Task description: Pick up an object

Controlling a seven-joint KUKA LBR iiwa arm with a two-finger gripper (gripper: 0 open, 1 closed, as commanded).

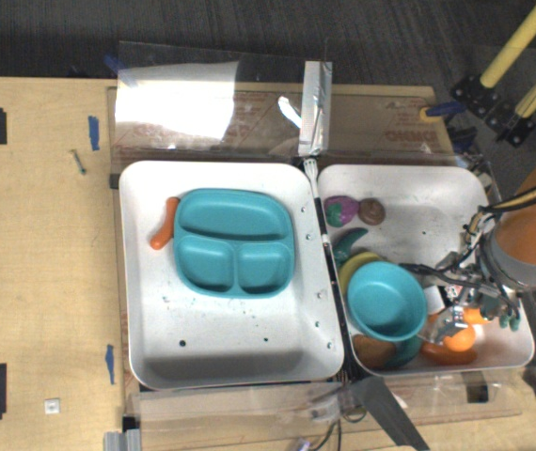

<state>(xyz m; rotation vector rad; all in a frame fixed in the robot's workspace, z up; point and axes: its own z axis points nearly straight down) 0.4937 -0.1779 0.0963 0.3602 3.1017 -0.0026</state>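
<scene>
Spanning most of the view, a tan tabletop (33, 280) is seen carrying two white bins side by side. All places below are given relative to the teal bowl (386, 299), which sits in the right bin (418, 191).

The left bin (221, 346) lies to the left of the bowl, touching the right bin along a shared edge. In it, well to the left of the bowl, a teal divided tray (233, 242) is seen lying flat, and an orange carrot (165, 224) rests against the far left side of that tray.

The arm (531, 238) is seen to the right of the bowl, its orange band at the frame's right edge. The hand (456, 322) is lowered into the right bin just to the right of the bowl, among wires and metal parts. Whether its fingers are spread or closed cannot be told, as they are hidden in the clutter.

An orange fruit (451, 344) lies directly below the hand, just to the right of the bowl near its lower rim; no grip on it can be made out. A yellow-green dish (353, 269) is partly covered by the bowl at its upper left. A brown object (373, 350) is tucked under the bowl's lower edge. Above the bowl, a purple and green item (340, 210) and a small brown ball (371, 211) lie just beside each other.
</scene>
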